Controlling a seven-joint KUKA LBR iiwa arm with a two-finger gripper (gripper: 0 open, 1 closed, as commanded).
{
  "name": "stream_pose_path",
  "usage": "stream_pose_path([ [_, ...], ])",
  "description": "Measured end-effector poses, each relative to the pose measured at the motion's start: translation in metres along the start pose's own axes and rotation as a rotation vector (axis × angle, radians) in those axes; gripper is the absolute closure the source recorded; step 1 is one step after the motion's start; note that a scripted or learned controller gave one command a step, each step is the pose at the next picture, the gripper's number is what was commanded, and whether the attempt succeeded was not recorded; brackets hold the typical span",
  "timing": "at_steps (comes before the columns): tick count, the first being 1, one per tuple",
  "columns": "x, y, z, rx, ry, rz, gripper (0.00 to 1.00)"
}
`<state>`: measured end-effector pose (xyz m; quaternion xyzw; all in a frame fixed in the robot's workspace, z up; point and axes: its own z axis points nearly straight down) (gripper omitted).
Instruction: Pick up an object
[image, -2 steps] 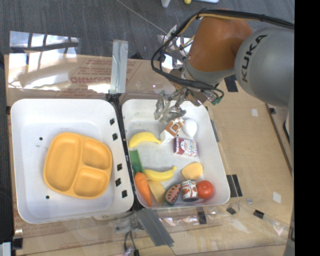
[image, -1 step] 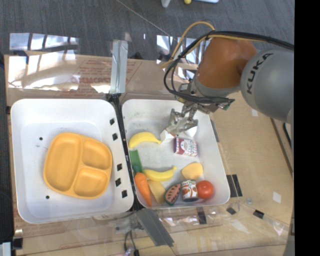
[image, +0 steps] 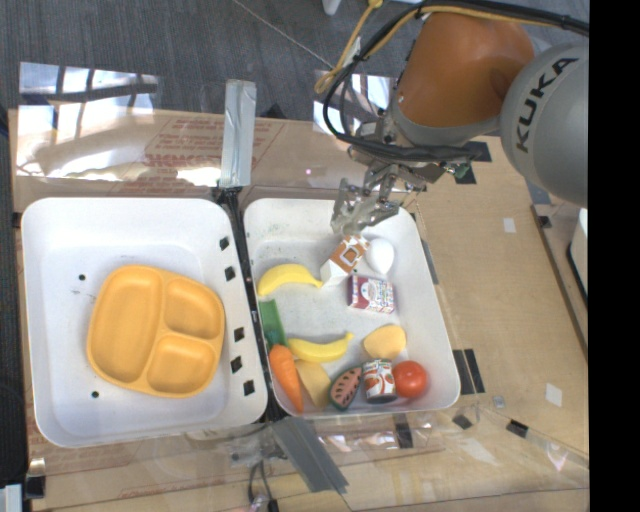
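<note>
**Right above the little carton, at the back of the right bin**

Just now the gripper (image: 362, 215) hangs over the far end of the right bin (image: 440, 330), its tips touching or just above a small orange-and-white carton (image: 345, 255) that leans beside a white egg-shaped piece (image: 381, 254). Whether the jaws are parted or closed on anything, I cannot tell (the fingers blur into the carton's top). That carton looks light, stiff and boxy, so its flat opposite sides seem the best purchase; being tilted, it may well skid or tip. A red-and-white box (image: 371, 294) lies just in front.
</note>
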<state>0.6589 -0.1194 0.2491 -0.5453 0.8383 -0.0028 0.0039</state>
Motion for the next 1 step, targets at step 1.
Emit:
stream_pose_path([
  [1, 0.0010, 0.0009, 0.0036, -0.006, 0.001, 0.001, 0.00],
])
